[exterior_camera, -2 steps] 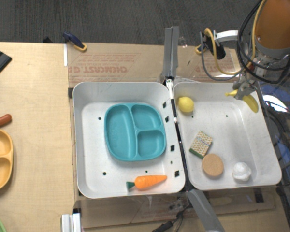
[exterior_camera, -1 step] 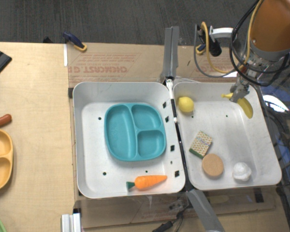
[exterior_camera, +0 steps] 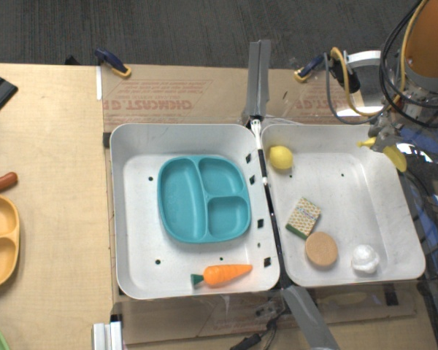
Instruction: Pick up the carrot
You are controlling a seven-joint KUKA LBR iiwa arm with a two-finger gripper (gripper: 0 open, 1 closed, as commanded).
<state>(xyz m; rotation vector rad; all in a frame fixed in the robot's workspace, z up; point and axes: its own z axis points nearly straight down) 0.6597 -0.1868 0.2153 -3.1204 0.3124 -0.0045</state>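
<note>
Left bin [exterior_camera: 124,217], a shallow white tray: a teal three-compartment plastic plate [exterior_camera: 203,197] is seen lying flat near its middle. The small orange carrot with a green stub end [exterior_camera: 222,275] is found below the plate, close to the bin's near wall, lying on its side with the green end to the left and the tip pointing right; it is apart from the plate and untouched. Right bin [exterior_camera: 394,217], also shallow and white: a round yellow lemon-like ball [exterior_camera: 280,157] is noted in the far left corner, a small green-and-cream patterned block [exterior_camera: 303,218] near the middle, a flat tan disc [exterior_camera: 321,249] just below it, and a white crumpled lump [exterior_camera: 364,258] to the disc's right. At the far right edge, the grey arm with its orange band [exterior_camera: 425,39] is seen raised over the right bin's far right corner, hung with cables; the gripper [exterior_camera: 385,138] is taken to be the dark-and-yellow cluster below the wrist, and it cannot be told how far it is opened. Nothing is seen held by it, and it is well apart from the carrot. The step in hand is judged to be the approach, not yet begun in earnest. The next move is judged to call for travel across the divider into the left bin, with the fingers set across the carrot's narrow width before descent; the near wall may crowd the grasp.
</note>
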